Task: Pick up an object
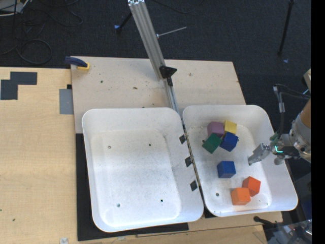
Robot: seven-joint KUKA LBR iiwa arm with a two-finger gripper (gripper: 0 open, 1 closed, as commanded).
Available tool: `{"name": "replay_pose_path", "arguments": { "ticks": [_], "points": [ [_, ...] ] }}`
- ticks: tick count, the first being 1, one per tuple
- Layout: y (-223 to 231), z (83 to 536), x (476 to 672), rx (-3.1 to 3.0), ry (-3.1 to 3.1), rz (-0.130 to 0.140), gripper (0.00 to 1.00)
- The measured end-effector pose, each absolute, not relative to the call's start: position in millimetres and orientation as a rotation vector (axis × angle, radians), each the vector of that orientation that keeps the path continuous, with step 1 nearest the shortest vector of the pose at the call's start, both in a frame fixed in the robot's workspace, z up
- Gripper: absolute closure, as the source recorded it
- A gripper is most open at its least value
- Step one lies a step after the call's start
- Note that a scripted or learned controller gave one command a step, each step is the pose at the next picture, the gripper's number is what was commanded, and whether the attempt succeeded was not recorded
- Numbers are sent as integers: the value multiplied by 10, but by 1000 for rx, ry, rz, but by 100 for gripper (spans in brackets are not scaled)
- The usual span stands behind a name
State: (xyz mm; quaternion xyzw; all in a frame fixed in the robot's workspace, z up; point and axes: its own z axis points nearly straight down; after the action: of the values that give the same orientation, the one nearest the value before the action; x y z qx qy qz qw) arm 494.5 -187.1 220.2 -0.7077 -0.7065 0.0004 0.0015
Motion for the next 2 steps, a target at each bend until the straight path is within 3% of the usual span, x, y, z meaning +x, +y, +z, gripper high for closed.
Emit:
{"name": "replay_pose_path", "arguments": {
  "ticks": [1, 2],
  "points": [
    [-1778, 1600, 4964, -2215, -2215, 6, 0],
    [-1778, 1201, 5031, -2224, -2228, -11, 0]
  ]
}}
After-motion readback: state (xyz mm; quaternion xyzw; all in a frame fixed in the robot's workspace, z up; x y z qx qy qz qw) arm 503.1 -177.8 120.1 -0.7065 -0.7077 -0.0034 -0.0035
